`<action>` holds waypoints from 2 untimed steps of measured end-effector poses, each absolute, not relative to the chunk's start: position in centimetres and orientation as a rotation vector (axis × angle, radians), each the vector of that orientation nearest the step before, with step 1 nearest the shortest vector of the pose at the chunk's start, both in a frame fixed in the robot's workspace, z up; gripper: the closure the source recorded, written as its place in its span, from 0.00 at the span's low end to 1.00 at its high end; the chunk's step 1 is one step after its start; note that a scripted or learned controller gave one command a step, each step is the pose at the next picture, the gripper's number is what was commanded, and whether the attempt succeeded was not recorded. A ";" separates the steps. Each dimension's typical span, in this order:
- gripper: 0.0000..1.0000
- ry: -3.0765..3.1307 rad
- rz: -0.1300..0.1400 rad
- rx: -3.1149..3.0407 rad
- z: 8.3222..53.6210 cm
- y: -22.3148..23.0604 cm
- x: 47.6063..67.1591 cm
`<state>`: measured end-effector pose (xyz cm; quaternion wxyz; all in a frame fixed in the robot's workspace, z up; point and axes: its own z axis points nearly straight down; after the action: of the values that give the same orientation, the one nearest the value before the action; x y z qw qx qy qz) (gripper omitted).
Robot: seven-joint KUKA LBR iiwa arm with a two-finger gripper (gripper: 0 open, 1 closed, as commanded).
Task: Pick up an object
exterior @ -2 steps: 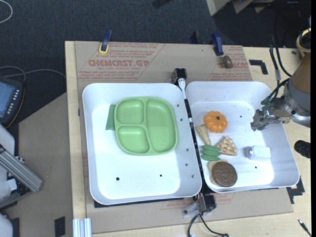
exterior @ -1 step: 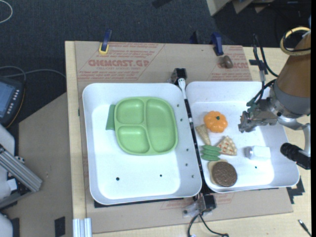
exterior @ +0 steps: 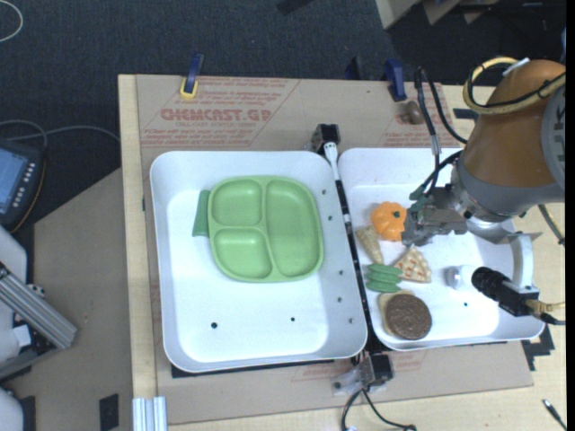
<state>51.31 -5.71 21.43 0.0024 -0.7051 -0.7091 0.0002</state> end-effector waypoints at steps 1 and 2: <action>1.00 -2.227 -0.002 -2.213 22.8 -0.9 50.5; 1.00 -2.224 0.002 -2.212 21.9 3.7 50.2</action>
<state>50.23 3.74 21.89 0.0024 -0.7052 -0.7090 0.0008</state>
